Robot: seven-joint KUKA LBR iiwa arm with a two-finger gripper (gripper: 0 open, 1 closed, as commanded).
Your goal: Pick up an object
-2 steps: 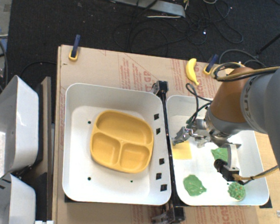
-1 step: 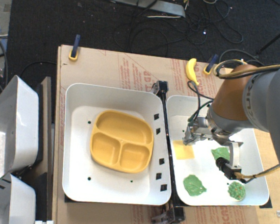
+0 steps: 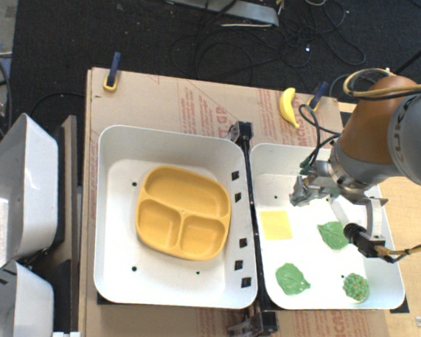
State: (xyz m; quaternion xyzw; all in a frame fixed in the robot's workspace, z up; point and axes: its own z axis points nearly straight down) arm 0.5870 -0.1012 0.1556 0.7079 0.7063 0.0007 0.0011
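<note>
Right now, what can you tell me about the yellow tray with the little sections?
The yellow tray looks like smooth plastic with rounded corners. It has three sunken sections: a wide one across the top and two smaller ones below. It lies flat, slightly turned, near the middle of the left bin, resting on the bin's white floor. The sections look empty, and only the bin touches it.

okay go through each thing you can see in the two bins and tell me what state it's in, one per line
Tray: upright in the left bin, compartments bare.
Yellow square: flat in the right bin.
Green pieces: loose, apart, in the right bin.
Banana: on the bench behind the bins.
End effector: over the right bin, holding nothing visible.
</note>
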